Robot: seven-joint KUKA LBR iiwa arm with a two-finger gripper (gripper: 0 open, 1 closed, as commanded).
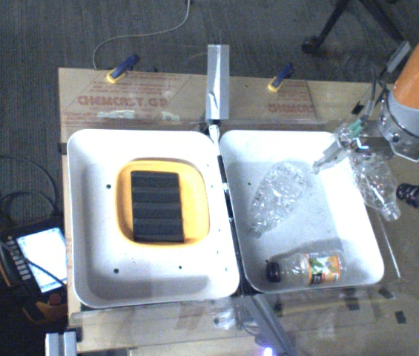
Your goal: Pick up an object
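Observation:
My gripper (pixel 342 148) hangs over the far right corner of the right bin (pixel 305 143), below the grey wrist with its orange band. A crumpled clear plastic bottle (pixel 374 182) sits directly under and beside it, lying across the bin's right rim; I cannot see whether it is gripped. In the bin's middle lies another crushed clear bottle (pixel 277 195). A small bottle with an orange label and dark cap (pixel 309 267) lies on its side near the front wall.
The left bin (pixel 90 199) holds a yellow tray with a black ribbed block (pixel 157 205) in it. A metal divider post (pixel 217 87) stands behind the seam between the bins. Cables and a lit device (pixel 35 254) lie on the floor at left.

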